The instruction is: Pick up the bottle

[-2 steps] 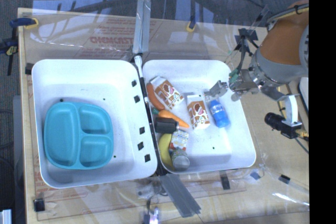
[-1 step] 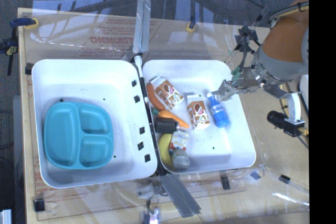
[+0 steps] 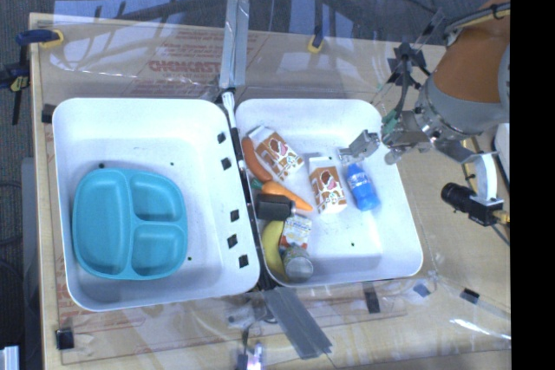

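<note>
1. I see the bottle [image 3: 362,187]: small, blue, lying on its side in the right bin [image 3: 395,251], near the right wall.
2. A carton [image 3: 328,187] lies just left of it, touching or nearly so.
3. The gripper [image 3: 362,145] hovers just above the bottle's upper end; I can't tell its state.
4. A blue tray [image 3: 128,222] sits in the left bin [image 3: 130,119].

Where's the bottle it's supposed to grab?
The blue bottle lies in the right bin, near its right wall, beside a small carton, just below the gripper.
</note>
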Available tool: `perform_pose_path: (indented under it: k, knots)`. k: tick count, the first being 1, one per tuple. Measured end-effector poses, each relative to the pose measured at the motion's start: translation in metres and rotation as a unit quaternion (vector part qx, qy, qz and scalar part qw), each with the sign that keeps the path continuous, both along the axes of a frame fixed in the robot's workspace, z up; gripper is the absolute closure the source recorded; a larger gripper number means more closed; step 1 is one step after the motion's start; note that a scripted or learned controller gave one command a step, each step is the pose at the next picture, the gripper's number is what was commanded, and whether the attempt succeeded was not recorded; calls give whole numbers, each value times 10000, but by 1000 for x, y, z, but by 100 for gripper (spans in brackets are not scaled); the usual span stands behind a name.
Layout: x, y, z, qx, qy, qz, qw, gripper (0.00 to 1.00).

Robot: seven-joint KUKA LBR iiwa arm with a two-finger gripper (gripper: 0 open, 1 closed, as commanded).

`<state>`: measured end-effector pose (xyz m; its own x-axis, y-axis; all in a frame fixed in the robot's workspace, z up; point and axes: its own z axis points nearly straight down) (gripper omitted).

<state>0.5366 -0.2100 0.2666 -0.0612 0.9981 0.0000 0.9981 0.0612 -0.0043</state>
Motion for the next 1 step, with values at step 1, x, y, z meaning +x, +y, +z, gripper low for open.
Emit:
perform_pose_path:
  k: [1]
  knots:
    - [-28, 0, -8, 0, 0, -52, 10000, 0]
